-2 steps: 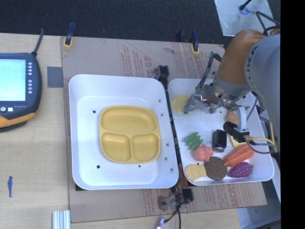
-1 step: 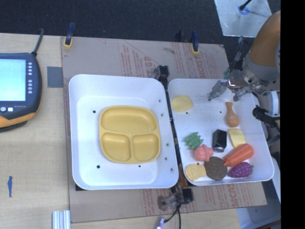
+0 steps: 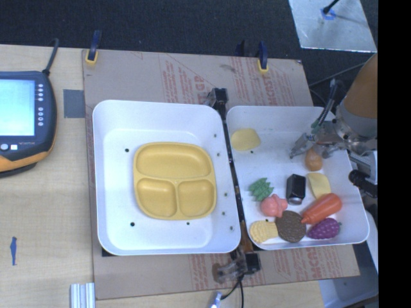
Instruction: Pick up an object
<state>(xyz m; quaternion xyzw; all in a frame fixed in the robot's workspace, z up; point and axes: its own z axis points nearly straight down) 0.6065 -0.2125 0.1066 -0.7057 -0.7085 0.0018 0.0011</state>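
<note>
In the right bin (image 3: 270, 117), a small orange ball (image 3: 313, 161) is being straddled by the spread gripper (image 3: 313, 147), and it is being judged likely to roll aside if squeezed off-centre.

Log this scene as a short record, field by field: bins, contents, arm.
left bin: holds a yellow divided tray
right bin: holds toy food, among them a carrot, grapes, a cookie, a green piece and a black block
gripper: over the right bin's far right part, by a small orange-brown piece
grasp: cannot tell
</note>
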